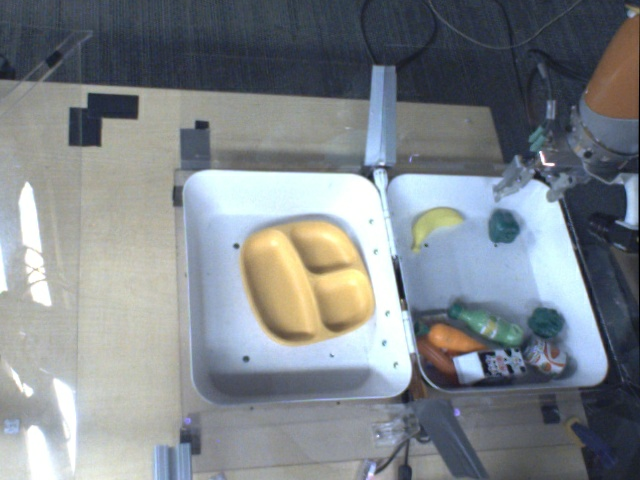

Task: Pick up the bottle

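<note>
Right bin [575, 268]; green bottle [485, 323] near front

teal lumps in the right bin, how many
2: one teal lump near the far edge beside the banana, another at the near right by the bottle. More could hide under the clutter.

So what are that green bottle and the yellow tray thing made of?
The bottle looks like glossy plastic: translucent green with a bright highlight along its side. The yellow tray in the left bin seems moulded plastic with a smooth, semi-matte finish, soft rounded compartments and faint sheen; neither is certain from here.
</note>
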You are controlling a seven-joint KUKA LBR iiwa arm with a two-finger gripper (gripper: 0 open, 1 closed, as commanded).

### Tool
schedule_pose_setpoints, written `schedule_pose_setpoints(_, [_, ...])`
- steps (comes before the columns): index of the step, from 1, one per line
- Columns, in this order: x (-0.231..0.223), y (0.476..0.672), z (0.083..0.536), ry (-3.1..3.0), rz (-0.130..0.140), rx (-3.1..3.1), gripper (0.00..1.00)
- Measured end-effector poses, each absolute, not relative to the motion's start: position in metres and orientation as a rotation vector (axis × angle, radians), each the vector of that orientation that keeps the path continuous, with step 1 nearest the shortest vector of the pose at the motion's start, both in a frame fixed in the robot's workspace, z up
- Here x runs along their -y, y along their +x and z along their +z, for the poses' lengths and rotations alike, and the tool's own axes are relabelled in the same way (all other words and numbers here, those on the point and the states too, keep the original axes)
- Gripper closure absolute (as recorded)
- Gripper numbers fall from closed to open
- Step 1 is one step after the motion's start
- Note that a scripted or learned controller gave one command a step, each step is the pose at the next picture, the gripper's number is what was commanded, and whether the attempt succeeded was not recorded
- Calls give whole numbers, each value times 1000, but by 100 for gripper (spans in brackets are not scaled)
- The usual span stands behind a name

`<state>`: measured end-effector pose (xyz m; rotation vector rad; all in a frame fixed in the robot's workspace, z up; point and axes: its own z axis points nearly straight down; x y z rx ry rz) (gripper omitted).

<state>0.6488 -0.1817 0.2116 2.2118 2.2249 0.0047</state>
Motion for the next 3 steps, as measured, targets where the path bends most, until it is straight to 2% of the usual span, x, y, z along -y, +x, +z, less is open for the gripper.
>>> schedule_pose_setpoints(1, [204, 640, 88, 2113, 7, -2315, 0])
schedule_pose_setpoints(2, [203, 644, 102, 2102, 14, -2313, 100])
schedule_pose_setpoints(3, [131, 659, 173, 2202, 8, -2232, 100])
